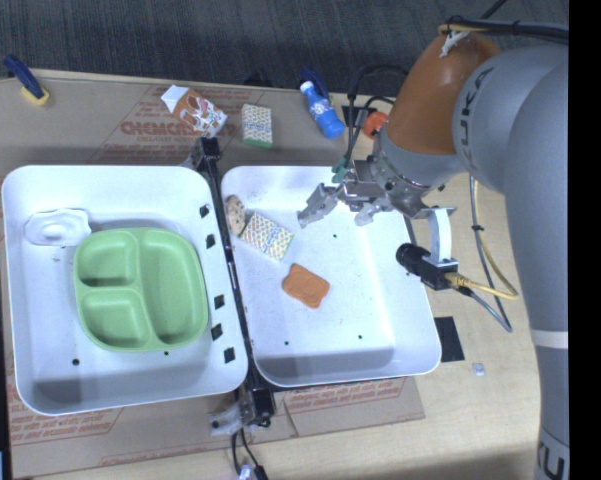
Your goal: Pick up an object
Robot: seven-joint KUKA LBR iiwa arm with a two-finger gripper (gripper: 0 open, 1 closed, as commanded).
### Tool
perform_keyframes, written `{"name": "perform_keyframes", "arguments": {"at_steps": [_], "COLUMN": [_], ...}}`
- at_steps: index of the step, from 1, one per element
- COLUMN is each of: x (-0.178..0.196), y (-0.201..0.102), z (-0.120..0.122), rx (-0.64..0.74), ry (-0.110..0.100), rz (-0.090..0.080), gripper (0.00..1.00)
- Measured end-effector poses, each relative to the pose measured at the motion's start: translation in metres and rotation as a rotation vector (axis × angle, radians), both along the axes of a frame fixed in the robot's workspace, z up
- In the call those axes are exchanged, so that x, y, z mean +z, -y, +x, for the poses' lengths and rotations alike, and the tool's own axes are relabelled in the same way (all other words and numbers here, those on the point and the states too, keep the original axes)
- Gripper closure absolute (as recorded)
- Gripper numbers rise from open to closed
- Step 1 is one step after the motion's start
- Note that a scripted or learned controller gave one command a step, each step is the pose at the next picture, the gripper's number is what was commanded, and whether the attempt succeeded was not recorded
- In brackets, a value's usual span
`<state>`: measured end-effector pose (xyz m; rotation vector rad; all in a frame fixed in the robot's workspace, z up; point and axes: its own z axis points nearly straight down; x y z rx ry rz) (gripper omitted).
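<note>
So the pick hasn't really happened yet from what I can see. My pincer (332, 200) is hanging over the far part of the right bin (410, 353), with nothing between its fingers. Whether it's spread or pressed together I honestly can't tell from this angle, it's just a grey jumble at the tip.

Closest candidates: the patterned packet (267, 235) sits just to the near-left of the pincer, with a small cookie-looking thing (236, 214) beside it against the bin's left wall. The orange chunk (306, 286) is a bit further toward the near side, lying on its own on the bin floor.

Way off to the left is the other bin with the green divided tray (140, 288) and a clear lid (55, 228), well apart from the pincer.

Still to do, I reckon: pretty much everything, meaning line up, drop, close and lift.
</note>
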<state>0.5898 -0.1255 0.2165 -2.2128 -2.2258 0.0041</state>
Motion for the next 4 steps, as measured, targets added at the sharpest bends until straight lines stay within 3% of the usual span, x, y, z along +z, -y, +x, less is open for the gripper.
{"name": "perform_keyframes", "arguments": {"at_steps": [1, 2, 3, 4], "x": [-0.101, -0.09, -0.008, -0.008], "y": [-0.022, -0.021, 0.022, 0.022], "z": [-0.058, -0.057, -0.111, -0.111], "rx": [0.001, 0.005, -0.002, -0.001], "ry": [-0.003, -0.002, 0.003, 0.002], "rz": [0.001, 0.0, 0.0, 0.0], "gripper": [0.0, 1.0, 1.0, 0.0]}}
